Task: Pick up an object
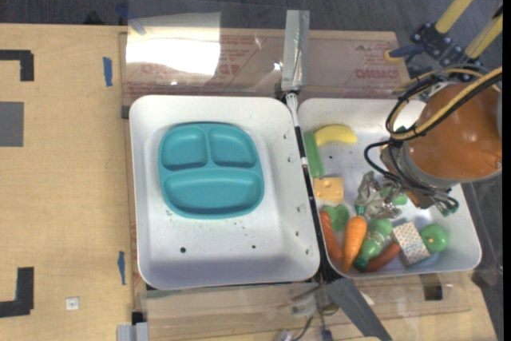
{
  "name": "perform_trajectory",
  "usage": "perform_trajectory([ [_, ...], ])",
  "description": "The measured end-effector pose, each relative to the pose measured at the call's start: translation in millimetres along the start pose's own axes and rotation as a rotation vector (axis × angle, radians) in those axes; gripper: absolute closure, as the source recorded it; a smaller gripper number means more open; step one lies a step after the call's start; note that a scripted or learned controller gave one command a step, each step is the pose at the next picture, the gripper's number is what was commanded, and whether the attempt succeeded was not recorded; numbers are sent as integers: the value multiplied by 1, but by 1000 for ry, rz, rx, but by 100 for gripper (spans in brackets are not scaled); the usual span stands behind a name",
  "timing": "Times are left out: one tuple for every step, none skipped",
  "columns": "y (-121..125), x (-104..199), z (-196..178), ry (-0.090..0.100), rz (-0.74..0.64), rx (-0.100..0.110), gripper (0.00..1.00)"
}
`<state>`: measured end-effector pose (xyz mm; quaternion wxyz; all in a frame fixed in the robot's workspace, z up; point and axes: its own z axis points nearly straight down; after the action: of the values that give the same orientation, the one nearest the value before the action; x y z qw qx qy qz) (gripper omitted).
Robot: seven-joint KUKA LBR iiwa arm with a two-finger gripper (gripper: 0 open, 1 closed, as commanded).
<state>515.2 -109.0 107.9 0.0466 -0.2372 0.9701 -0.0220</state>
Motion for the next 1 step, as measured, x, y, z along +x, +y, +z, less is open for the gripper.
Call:
perform_trajectory([
  [-3, 3, 1, 3, 27, -2, 0],
])
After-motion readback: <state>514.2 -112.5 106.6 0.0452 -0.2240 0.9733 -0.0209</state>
